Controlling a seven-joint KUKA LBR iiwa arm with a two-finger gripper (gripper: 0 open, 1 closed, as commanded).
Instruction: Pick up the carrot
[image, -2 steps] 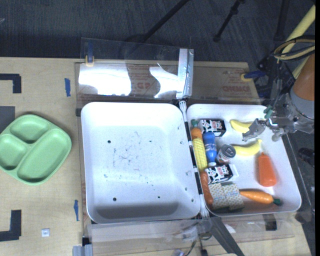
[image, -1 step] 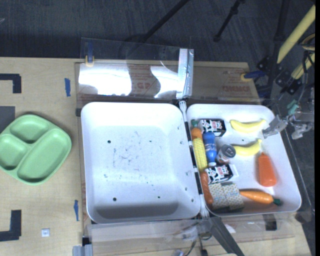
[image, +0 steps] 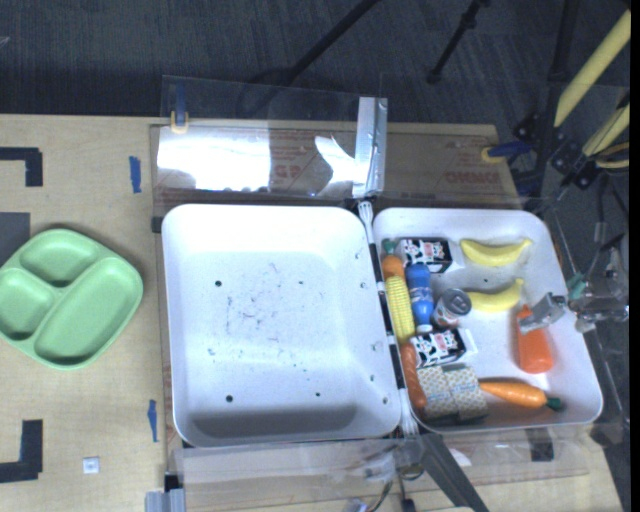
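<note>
Right bin (image: 575, 300); carrot (image: 512, 393) lengthwise left-right, green end right.

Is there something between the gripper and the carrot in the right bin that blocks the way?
Yes, partly. The gripper sits at the right side of the right bin. The carrot lies near the front wall. An orange block stands between them, just below the gripper; the carrot's top is uncovered.

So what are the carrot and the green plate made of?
The carrot looks like toy plastic: smooth, evenly orange, slightly shiny, with a small green tip. The green plate also looks plastic, likely matte: one even pale green, with rounded moulded compartments. Neither can be confirmed by sight.
</note>
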